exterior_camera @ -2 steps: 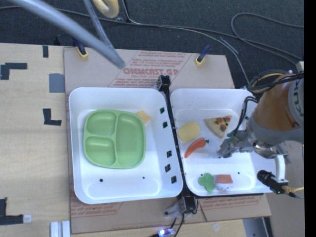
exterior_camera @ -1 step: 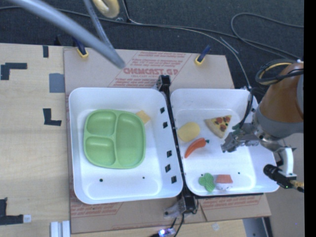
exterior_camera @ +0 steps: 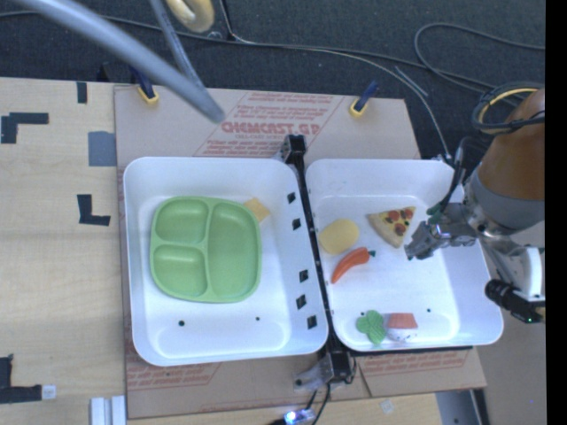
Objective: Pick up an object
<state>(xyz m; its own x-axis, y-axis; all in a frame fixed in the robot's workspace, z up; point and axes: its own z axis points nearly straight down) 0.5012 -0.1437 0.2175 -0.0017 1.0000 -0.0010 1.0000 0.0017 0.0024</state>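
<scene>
Jaws' state we cannot tell; just left of them lies the pizza slice, likely light, stiff: pinch its edges.

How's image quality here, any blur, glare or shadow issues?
Camera view: the grey pole crossing the top left is soft and out of focus; the bins are evenly lit, with the right bin near blown-out white; the gripper looks slightly smeared; the toy carrot casts faint shadow.
</scene>
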